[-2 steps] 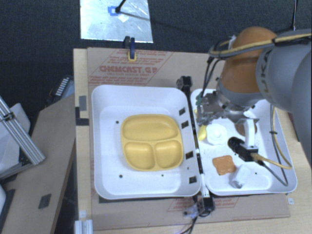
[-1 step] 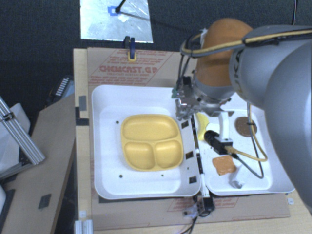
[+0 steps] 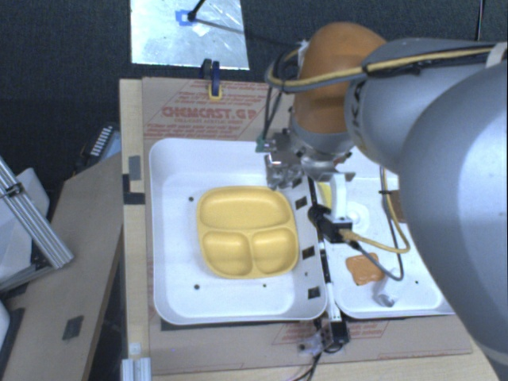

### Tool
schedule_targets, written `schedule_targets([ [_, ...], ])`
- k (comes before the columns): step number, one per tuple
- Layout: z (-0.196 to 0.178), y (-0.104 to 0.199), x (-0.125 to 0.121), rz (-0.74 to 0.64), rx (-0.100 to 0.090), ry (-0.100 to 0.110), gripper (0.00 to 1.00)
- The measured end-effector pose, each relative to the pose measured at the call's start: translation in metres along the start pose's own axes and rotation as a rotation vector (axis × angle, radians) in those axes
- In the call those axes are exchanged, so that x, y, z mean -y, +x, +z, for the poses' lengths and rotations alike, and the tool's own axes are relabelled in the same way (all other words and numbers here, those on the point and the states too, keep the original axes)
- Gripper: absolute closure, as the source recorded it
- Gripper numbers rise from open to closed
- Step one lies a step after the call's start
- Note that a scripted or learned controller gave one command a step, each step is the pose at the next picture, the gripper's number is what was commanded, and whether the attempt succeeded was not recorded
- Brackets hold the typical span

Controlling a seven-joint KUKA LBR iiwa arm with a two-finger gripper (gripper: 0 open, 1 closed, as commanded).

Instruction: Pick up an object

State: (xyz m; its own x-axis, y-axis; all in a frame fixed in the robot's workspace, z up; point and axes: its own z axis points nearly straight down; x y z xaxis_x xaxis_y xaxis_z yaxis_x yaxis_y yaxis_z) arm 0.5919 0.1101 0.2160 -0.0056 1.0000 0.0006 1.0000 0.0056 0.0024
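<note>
Yellow tray (image 3: 247, 232) with three compartments lies flat in the left bin (image 3: 171, 213), roughly centred, slightly toward the bin's right side. One wide compartment on its far side, two smaller ones on its near side. Nothing visible inside the compartments.

Arm (image 3: 444, 173) comes in from the right, big grey body covering much of the right bin (image 3: 413, 296). Orange band (image 3: 333, 70) sits above the wrist, yellow cable looped round it. Gripper (image 3: 279, 171) hangs over the far right part of the left bin, just beside the tray's far right corner, near the divider between bins. Claw state: cannot tell, the tip is small and cluttered from this angle. Nothing seen held in it.

Right bin: orange piece (image 3: 364, 270) lies near the near edge, close to the divider. A small grey object (image 3: 385, 298) lies just nearer than it. A pale yellow thing (image 3: 327, 198) peeks out under the wrist, mostly hidden. Black cable and yellow cable run across this bin.

Brown cardboard (image 3: 206, 109) under both bins, red print at far side. Yellow clamp (image 3: 214, 86) on its far edge. Shiny square sheet (image 3: 189, 18) further back.
</note>
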Motion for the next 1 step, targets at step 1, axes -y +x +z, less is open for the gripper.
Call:
schedule_targets([
  [1,0.0003,-0.0004,0.0005,0.0,0.0,0.002,0.0],
])
